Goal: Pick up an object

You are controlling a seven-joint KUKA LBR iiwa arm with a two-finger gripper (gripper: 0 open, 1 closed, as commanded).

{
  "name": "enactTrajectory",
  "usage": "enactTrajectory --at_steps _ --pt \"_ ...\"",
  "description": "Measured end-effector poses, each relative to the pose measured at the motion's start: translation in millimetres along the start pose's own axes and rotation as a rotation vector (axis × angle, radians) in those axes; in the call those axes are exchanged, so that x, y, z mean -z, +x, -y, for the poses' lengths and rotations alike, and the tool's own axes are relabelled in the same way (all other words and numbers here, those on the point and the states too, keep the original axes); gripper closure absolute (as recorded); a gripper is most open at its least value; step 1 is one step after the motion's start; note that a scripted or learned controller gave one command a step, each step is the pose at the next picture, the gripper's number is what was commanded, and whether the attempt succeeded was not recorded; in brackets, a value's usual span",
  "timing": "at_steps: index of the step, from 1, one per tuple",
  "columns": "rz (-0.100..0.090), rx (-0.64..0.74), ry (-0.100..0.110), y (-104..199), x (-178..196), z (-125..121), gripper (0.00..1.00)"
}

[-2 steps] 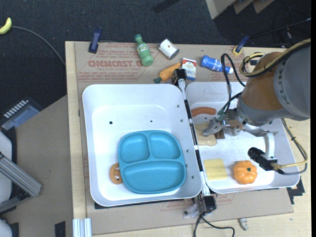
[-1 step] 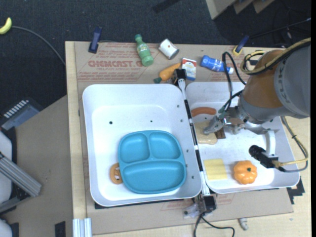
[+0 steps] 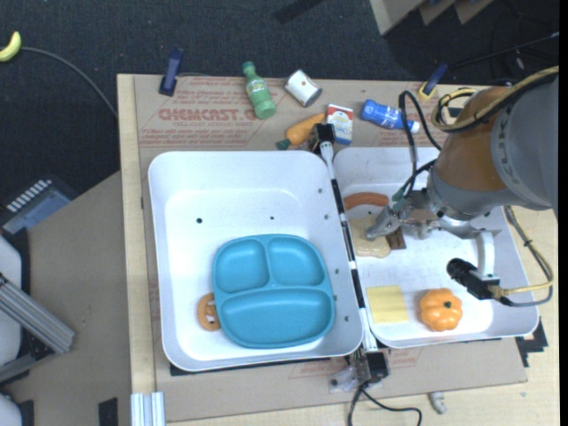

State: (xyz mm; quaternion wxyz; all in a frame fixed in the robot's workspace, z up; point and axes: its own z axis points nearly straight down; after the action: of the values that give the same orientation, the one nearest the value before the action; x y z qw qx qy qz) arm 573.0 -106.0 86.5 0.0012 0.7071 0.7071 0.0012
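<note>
Right of centre, the gripper [image 3: 388, 227] is reaching down over a tan slice [image 3: 371, 245]; jaw state unclear, nothing lifted yet.

Pretzel [image 3: 208, 312]: at the blue divided plate's [image 3: 271, 289] eight o'clock, largely tucked under its rim. Brown ring [image 3: 364, 201] and tan flat piece [image 3: 371, 245], right bin [image 3: 461, 330]: partly covered by the gripper [image 3: 390, 226]; kinds unclear. Gripper fingers: blurred, gap unreadable. Arm [image 3: 506, 149]: cut off at the frame's three o'clock. Yellow object [image 3: 9, 45]: clipped at nine o'clock edge.
</note>
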Motion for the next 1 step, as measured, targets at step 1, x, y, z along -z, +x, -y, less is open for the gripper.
enactTrajectory --at_steps 1 --pt "0.001 -0.001 -0.004 0.1 10.5 -1.2 1.00"
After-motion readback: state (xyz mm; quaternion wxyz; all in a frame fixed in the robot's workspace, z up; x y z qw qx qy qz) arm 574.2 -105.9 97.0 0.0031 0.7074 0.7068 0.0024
